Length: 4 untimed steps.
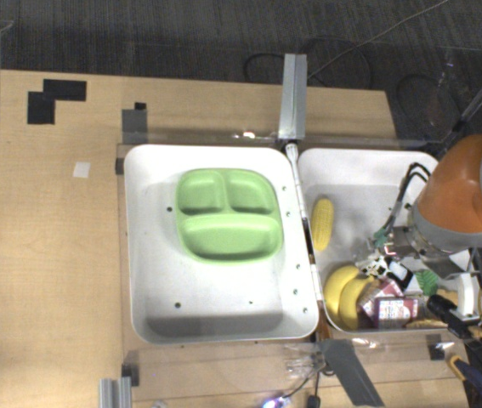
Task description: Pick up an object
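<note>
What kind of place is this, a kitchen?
Probably a robotics lab, not a kitchen: a robot arm reaches over two white bins on a wooden bench, with loose cables on dark carpet.

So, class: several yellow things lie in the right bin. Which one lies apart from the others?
The corn cob, lying alone along the right bin's left wall. The bananas sit bunched in the near corner, against the maroon packet.
</note>
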Available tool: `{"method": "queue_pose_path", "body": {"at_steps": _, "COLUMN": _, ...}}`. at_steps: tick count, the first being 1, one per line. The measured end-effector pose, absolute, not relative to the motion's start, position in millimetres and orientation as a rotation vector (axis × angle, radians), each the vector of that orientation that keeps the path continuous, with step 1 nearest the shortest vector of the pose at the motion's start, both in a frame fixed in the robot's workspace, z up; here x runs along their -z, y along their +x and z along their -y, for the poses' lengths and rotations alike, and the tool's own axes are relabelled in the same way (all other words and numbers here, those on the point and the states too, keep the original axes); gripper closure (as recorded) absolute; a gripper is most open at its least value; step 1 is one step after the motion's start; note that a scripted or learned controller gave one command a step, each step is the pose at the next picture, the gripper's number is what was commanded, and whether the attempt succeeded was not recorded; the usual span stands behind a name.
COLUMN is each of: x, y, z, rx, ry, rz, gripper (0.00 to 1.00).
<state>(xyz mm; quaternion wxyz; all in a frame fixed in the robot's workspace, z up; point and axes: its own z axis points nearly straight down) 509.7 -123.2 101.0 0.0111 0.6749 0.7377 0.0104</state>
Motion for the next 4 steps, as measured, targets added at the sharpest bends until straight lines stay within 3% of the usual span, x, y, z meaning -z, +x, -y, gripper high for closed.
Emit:
{"method": "queue_pose_path", "body": {"at_steps": 1, "x": -182.9, "y": 592.7, "z": 42.1, "rx": -0.003, "ry": 1.968, "rz": -2.447, "gripper": 1.00}}
{"method": "queue_pose_path", "body": {"at_steps": 2, "x": -253.1, "y": 636.5, "z": 36.0, "rx": -0.002, "ry": 1.870, "rz": -2.521, "gripper": 1.00}}
{"method": "queue_pose_path", "body": {"at_steps": 3, "x": -183.2, "y": 571.1, "z": 57.6, "rx": 0.000, "ry": 1.924, "rz": -2.484, "gripper": 1.00}}
{"method": "queue_pose_path", "body": {"at_steps": 4, "x": -89.4, "y": 612.8, "z": 95.5, "rx": -0.014, "ry": 2.141, "rz": -2.287, "gripper": 1.00}}
